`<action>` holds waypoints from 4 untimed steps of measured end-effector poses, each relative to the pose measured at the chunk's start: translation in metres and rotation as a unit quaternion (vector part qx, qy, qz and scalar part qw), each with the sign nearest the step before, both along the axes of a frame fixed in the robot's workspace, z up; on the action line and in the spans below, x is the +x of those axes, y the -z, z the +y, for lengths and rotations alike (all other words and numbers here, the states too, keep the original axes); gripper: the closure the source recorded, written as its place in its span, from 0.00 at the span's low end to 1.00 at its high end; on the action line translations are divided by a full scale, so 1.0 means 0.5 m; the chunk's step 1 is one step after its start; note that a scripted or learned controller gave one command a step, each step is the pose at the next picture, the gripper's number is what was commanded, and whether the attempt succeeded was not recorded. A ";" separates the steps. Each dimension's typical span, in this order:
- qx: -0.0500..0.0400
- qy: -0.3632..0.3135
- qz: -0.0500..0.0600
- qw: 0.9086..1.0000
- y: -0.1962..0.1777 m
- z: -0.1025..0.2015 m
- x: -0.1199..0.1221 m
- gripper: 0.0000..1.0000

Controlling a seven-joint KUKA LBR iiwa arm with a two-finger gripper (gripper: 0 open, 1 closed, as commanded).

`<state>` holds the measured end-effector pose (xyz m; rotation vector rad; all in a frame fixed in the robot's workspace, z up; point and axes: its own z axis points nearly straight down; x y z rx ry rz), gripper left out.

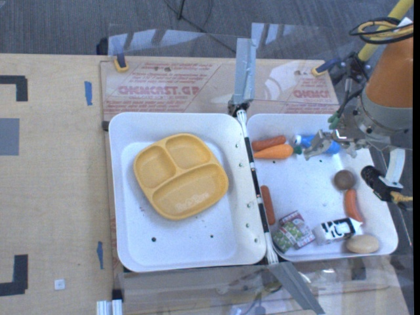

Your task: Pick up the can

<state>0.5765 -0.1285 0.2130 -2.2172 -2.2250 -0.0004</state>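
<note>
Arm [387,77] comes in from the right, grey w/ orange band above the wrist, wrist bent down over the far part of the right bin [387,231]. Gripper [320,143] sits far of the can [293,230] and a bit right of it, well apart, low over a blue item [301,139]. Can't tell if it touches the blue item. Jaws wide or narrow: can't tell, the metal parts blur together at this angle. Nothing seen held.

Can: 1, near edge of the right bin, looks to be lying on its side, label w/ green and red.

Counts, all placed vs. the can:
- Bins: 2. The can's own bin, plus the left bin [131,241] to its left.
- Yellow plate [180,174]: 1, 3 compartments, left of the can and farther back, in the left bin.
- Carrots: 2, far of the can, side by side, upper carrot [270,142] and lower carrot [273,152].
- Sausages: 2. Left sausage [267,204] just left of the can, right sausage [353,205] well right of it.
- Brown ball [343,179]: 1, right of the can and farther back.
- Black-and-white item [341,228]: 1, just right of the can.
- Beige lump [363,243]: 1, further right, at the bin's near right corner.
</note>
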 end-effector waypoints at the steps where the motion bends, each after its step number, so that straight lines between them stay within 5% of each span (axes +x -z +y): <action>1: 0.000 0.057 0.001 0.998 0.220 0.063 -0.062 0.00; 2: 0.000 0.060 0.000 0.998 0.200 0.059 -0.061 1.00; 3: -0.001 0.057 -0.001 0.998 -0.107 -0.106 -0.049 1.00; 4: 0.000 0.151 0.001 0.989 -0.174 -0.167 -0.189 1.00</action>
